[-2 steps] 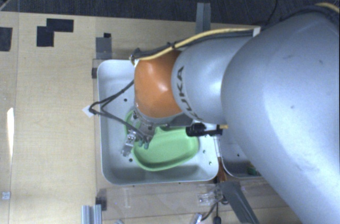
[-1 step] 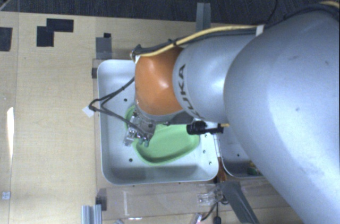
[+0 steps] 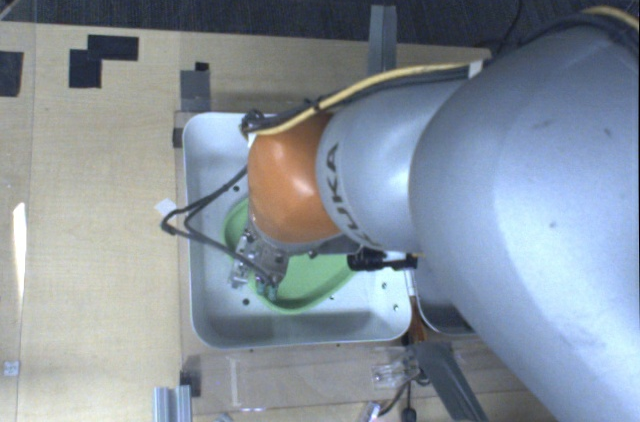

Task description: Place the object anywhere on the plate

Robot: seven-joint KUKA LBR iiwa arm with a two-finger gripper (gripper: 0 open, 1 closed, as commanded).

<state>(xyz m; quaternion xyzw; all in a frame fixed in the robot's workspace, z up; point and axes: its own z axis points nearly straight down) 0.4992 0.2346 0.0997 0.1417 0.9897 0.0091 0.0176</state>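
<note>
A light green plate (image 3: pixel 310 285) lies in the left white bin (image 3: pixel 205 210); the arm covers most of it, leaving its near rim and a sliver at the left. My arm, with its orange band (image 3: pixel 290 185), reaches from the right over the bin. The gripper (image 3: pixel 255 272) hangs low over the plate's left part. The wrist hides the fingers and whatever lies between them. I can make out no object apart from the plate.
A black cable (image 3: pixel 190 215) loops from the wrist over the bin's left side. The right bin (image 3: pixel 440 315) shows as a corner under the arm. Bench brackets (image 3: pixel 195 88) stand behind the left bin.
</note>
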